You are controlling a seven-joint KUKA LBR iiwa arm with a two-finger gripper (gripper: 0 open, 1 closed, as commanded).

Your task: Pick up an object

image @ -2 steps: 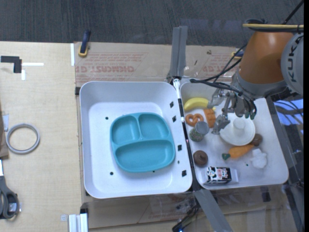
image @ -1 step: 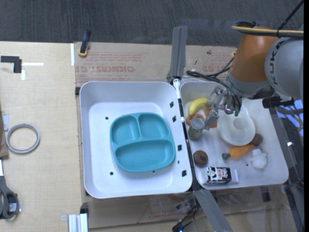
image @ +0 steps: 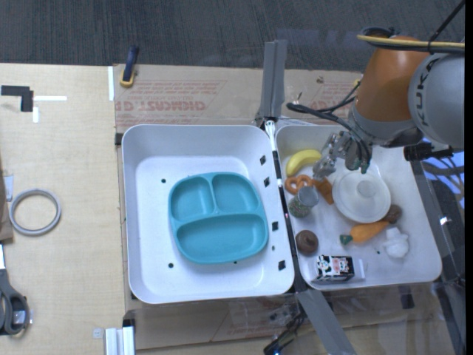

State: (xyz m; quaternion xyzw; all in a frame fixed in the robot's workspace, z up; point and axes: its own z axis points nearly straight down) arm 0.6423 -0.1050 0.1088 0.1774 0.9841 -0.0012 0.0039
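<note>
Pincer over right bin, grip unreadable. Just left: banana, long axis sloping up toward pincer. Below right: white bowl. Beyond: carrot, tip pointing left. Far left: blue plate.

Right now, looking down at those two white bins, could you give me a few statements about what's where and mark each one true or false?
1. The blue divided tray lies in the left bin. True.
2. The banana lies in the left bin. False: it is in the right bin, near its upper left corner.
3. The end effector hangs over the right bin. True.
4. The carrot lies on the blue divided tray. False: it lies in the right bin, below the white round dish.
5. A roll of tape lies on the bench left of the bins. True.
</note>
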